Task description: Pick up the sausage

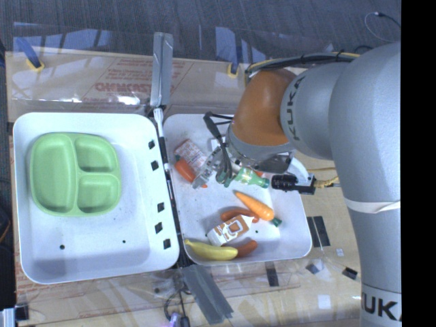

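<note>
The arm point(340, 114) reaches in from the right over the right bin point(296, 247). The left bin point(82, 251) holds a green tray point(73, 174). The gripper point(216, 169) hangs low in the right bin's upper part; its state cannot be told. The banana point(211, 251) lies at the right bin's front edge. The carrot point(256, 206) lies mid-bin. The sausage point(235, 214) lies just left of the carrot, above a small packet point(230, 231), apart from the gripper.
</note>
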You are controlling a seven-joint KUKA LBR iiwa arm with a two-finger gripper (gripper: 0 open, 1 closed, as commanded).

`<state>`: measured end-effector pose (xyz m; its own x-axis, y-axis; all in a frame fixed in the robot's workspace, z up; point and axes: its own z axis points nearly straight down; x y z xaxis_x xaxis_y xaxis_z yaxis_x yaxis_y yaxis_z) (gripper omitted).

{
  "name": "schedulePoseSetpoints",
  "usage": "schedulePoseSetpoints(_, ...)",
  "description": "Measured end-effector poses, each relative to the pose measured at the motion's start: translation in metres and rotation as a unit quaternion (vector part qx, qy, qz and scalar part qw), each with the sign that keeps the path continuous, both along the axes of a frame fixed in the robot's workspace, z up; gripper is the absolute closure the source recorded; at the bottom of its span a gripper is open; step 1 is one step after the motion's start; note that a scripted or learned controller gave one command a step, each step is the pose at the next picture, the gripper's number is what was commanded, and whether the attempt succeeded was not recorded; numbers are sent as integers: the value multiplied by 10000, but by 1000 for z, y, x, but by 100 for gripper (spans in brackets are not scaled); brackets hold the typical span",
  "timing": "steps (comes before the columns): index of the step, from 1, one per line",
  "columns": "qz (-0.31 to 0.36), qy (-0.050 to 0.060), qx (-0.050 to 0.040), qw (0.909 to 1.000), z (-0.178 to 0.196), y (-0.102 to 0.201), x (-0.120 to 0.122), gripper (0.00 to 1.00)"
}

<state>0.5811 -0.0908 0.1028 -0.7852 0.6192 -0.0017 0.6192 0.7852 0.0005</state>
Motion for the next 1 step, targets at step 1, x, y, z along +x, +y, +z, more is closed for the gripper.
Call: schedulePoseSetpoints(1,-917,5,4,9958,90,71,43,100)
